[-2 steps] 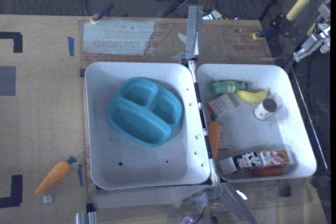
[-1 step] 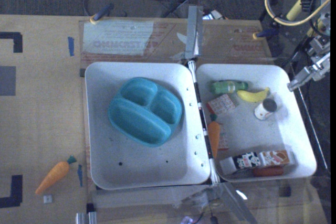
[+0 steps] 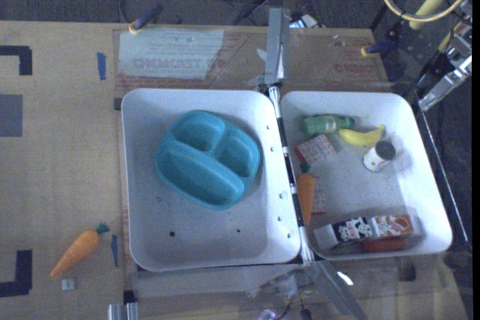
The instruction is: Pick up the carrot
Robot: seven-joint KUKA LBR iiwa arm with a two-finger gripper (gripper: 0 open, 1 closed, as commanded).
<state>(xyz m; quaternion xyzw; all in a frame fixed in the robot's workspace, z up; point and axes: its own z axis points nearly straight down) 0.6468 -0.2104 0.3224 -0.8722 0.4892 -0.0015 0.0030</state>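
The small orange toy carrot (image 3: 304,195) lies just right of the teal divided plastic plate (image 3: 208,157), in the next white bin (image 3: 352,195). It looks light, hard and smooth, so grab its thick middle. The grey gripper (image 3: 448,75), far up-right of the plate, is blurry. I cannot tell if it is open or closed.

Carrot (image 3: 306,195) tight against bin wall (image 3: 289,176), small box (image 3: 316,150) just beside.

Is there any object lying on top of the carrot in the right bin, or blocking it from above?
Nothing visible lies on the carrot. It rests against the right bin's left wall, partly over a small card. That wall and the patterned box just above crowd it, so fingers have little room on those sides.
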